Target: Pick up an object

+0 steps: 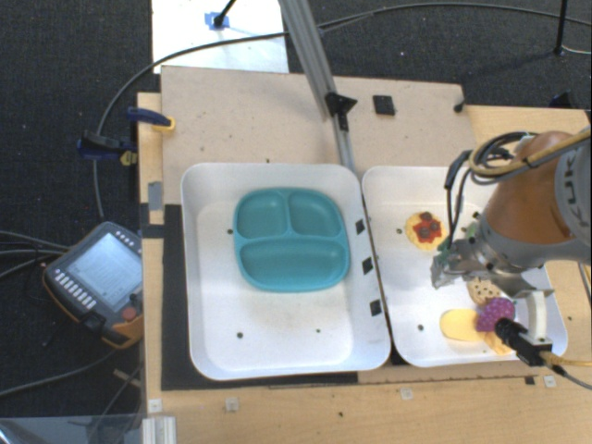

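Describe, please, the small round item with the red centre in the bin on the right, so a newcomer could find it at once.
Start at the right-hand white bin, the one the grey arm reaches over. Near its upper middle, just left of the gripper, lies a small yellow disc with a red and dark topping, like a toy pizza. Its neighbours lower down, a purple grape cluster and a plain yellow piece, lack that red centre.

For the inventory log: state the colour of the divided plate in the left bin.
Teal, a plain blue-green; the divided plate shows clearly in the camera view.
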`<state>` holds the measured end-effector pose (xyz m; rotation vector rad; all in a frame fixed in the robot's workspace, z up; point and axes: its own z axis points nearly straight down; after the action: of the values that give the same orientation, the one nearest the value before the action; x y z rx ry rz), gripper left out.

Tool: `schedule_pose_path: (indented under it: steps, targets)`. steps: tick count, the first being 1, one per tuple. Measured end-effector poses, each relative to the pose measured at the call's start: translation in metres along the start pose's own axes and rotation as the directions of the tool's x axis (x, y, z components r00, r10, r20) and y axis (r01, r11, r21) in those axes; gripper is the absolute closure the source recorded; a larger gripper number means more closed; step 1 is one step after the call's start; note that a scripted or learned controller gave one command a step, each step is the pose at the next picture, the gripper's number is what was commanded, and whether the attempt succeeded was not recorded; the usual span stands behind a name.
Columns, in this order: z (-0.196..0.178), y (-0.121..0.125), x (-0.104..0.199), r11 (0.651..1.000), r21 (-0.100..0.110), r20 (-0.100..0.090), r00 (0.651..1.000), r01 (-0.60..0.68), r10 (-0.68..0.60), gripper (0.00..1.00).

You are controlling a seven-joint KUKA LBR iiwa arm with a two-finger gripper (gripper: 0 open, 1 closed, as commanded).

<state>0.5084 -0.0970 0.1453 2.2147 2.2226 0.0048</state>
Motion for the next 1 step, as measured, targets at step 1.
schedule_pose_path:
  steps: [1]
  targets:
    - [-0.0639,0.0014,0.0019,1.000,-0.002,0.000,1.000,0.001,-0.001,1.00]
